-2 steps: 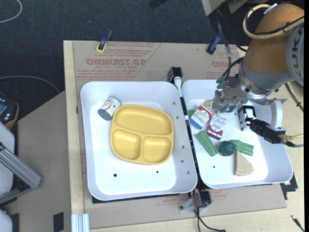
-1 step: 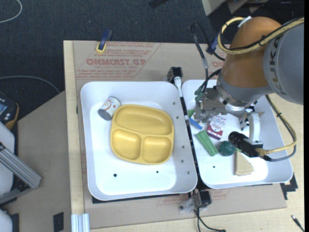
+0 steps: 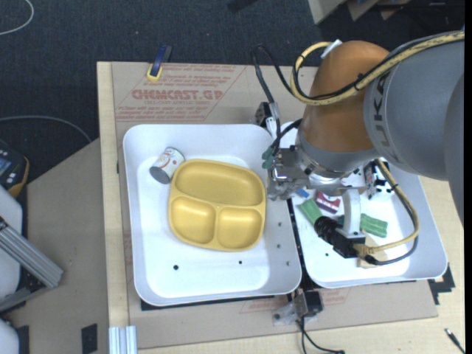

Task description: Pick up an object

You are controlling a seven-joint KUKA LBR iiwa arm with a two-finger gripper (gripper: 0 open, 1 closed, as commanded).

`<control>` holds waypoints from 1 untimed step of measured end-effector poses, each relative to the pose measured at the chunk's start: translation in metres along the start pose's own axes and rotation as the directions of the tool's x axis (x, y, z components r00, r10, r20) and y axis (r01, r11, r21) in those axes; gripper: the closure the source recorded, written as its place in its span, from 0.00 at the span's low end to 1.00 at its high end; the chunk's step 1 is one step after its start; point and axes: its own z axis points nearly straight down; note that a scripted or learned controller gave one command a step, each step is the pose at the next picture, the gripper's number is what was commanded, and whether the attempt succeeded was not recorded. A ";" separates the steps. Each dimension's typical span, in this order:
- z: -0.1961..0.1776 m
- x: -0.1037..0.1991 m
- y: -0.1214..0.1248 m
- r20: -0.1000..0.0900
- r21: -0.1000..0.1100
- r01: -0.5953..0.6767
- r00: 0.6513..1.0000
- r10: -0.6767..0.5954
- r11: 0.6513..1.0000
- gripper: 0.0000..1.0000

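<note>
A yellow divided plate [image 3: 216, 203] lies in the middle of the left bin [image 3: 147, 271]. A small white cup [image 3: 166, 164] with a grey end lies on its side at the plate's upper left corner. In the right bin [image 3: 413, 260] a red and white object [image 3: 329, 200] and green pieces [image 3: 372, 225] show partly from under the arm. My gripper [image 3: 286, 184] hangs low at the left edge of the right bin, close to the wall between the two bins and next to the plate's right rim. The wrist hides most of what lies beneath it.
The big grey and orange arm [image 3: 369, 102] covers the upper part of the right bin. Printed cardboard [image 3: 177, 94] lies behind the bins. The left bin has bare floor in front of the plate, near its front rim.
</note>
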 end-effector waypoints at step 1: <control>-0.001 -0.004 -0.001 0.002 -0.002 -0.007 1.000 0.007 1.000 1.00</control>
